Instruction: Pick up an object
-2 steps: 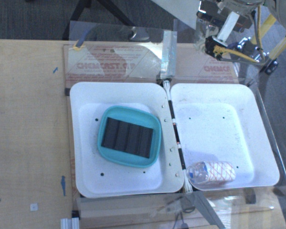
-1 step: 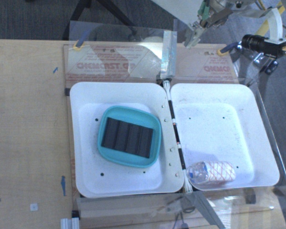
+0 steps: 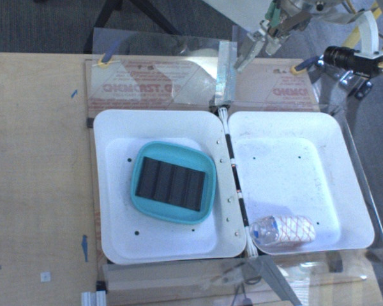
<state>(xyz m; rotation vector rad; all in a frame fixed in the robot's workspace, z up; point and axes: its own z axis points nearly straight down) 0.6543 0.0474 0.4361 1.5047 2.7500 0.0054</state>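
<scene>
gripper (image 3: 254,48) raised beyond the bins' far edge, nothing between its fingers.
its jaws stand a little apart, over the clear panel behind the seam. a teal dish (image 3: 173,182) with a dark ridged insert sits mid left bin (image 3: 112,234); a crumpled plastic bottle (image 3: 282,230) lies against the right bin (image 3: 345,171)'s near wall, open floor beyond it.

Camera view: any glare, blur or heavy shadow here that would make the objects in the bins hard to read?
In the camera view, glare whitens the clear panel behind the bins; the gripper above it looks soft and blurred; the teal tray in the left bin is evenly lit and crisp; the plastic bottle in the right bin casts a faint bluish shadow, with its label somewhat fuzzy.
</scene>
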